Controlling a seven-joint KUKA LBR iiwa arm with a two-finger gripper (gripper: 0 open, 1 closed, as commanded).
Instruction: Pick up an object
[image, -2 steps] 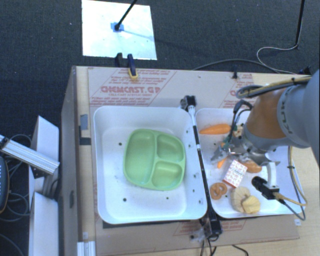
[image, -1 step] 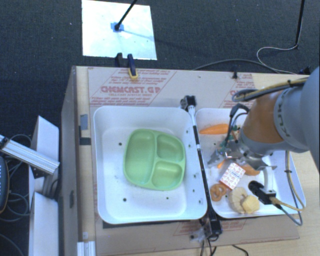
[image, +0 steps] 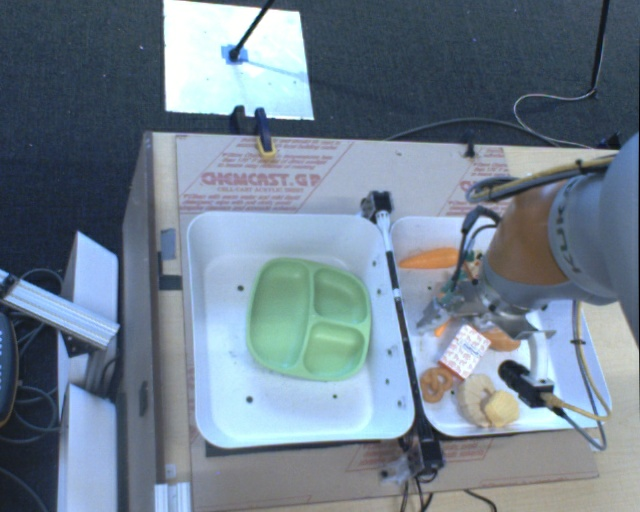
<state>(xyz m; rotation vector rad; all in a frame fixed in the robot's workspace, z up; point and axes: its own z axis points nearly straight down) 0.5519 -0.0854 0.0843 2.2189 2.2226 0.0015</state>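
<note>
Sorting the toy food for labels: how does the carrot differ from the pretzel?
The carrot is a long orange taper lying across the far end of the right bin; the pretzel is a small, brown, rounded twist at the near end. The carrot lies apart from other items, while the pretzel sits against the red-and-white packet. Both lie flat in the same bin.

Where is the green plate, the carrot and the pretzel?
green plate (image: 308, 318): camera view, middle of the tray, left bin.
carrot (image: 428, 259): camera view, middle of its orange body, right bin.
pretzel (image: 436, 383): camera view, its brown loop, right bin.
</note>
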